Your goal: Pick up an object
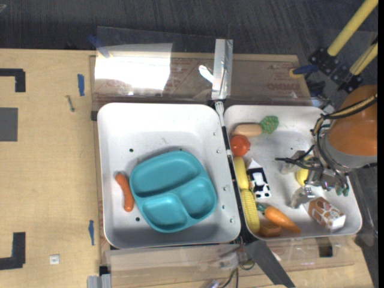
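White right bin (288, 123) crowds its left edge; tool (307, 185) hovers mid-bin, grip state unclear.

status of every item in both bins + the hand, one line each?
Teal plate: upright in left bin, compartments bare.
Orange sausage: lying flat, beside the plate's left edge.
Tomato: resting by the divider, right bin.
Corn cob: lying along the divider.
Carrot: lying flat near the front wall.
Carton: tipped on its side, front right corner.
Hand: low over right bin, nothing seen held.

Gripper (304, 188): low in the right bin (288, 128).
Carton (326, 213): just beside it, nearer the camera.
Carrot (280, 216): left of it.
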You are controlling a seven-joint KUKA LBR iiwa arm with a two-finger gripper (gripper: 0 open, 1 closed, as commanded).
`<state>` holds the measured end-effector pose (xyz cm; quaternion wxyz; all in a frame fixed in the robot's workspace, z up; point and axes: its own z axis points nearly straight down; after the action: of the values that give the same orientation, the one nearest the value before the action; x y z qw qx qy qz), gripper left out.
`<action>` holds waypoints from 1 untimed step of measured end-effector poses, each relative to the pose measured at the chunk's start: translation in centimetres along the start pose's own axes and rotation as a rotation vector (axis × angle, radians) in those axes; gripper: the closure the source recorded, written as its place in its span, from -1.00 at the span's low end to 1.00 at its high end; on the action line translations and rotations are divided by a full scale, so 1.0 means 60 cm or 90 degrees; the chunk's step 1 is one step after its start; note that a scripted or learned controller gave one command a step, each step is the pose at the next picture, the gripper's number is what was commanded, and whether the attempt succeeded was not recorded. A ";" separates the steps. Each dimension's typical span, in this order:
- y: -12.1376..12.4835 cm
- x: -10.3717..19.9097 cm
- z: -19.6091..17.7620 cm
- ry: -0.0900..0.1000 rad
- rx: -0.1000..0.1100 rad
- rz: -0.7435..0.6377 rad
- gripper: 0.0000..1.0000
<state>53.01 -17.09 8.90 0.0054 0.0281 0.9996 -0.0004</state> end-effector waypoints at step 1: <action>0.001 -0.008 -0.022 -0.009 0.002 -0.001 1.00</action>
<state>53.47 -17.07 10.23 0.0126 0.0271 0.9996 -0.0019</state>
